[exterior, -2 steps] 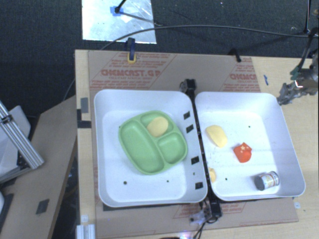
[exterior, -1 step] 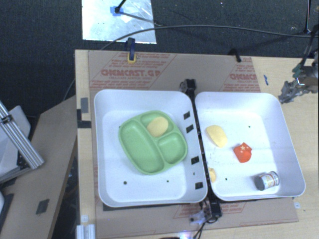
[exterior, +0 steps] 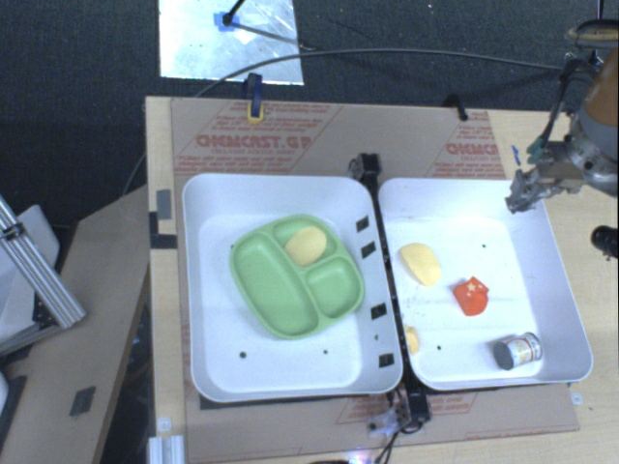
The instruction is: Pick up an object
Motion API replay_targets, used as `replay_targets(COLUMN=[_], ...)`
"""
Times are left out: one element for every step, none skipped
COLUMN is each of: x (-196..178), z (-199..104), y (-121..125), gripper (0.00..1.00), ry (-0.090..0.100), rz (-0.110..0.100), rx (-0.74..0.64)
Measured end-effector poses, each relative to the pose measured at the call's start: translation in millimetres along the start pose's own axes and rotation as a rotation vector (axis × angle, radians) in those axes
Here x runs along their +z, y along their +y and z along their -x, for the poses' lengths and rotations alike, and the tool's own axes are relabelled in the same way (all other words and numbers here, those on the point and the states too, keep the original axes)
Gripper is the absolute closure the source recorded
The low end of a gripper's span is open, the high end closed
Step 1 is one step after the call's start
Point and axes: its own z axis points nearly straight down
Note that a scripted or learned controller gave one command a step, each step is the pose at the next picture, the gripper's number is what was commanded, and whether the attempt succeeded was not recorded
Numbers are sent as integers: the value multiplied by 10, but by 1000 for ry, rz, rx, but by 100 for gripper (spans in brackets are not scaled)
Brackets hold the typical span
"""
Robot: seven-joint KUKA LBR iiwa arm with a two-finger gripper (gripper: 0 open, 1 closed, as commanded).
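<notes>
The left bin bears a green divided tray with a yellow rounded piece lying in its upper compartment. The right bin offers the candidates for picking: a yellow oval piece near its left wall, a smaller yellow scrap against the lower left wall, a red piece near the middle, and a small metallic can lying on its side toward the lower right corner. The gripper hangs over the upper right rim of the right bin, well apart from all four pieces and holding nothing, so the step in hand appears to be the approach, before any descent. The next move would call for travel inward and down over one chosen piece. The fingers are too small and dark here to tell whether they stand wide or narrow, and the arm is cut off at the right.
</notes>
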Motion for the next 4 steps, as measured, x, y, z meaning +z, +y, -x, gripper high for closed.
replay_targets(x=[188,337,478,440], z=[-494,-1025,-1504,-1971], y=[-24,-89,-77,-3], gripper=[100,100,100,100], ry=[0,0,1,0], rz=[1,1,0,3], rx=[0,-1,-1,-1])
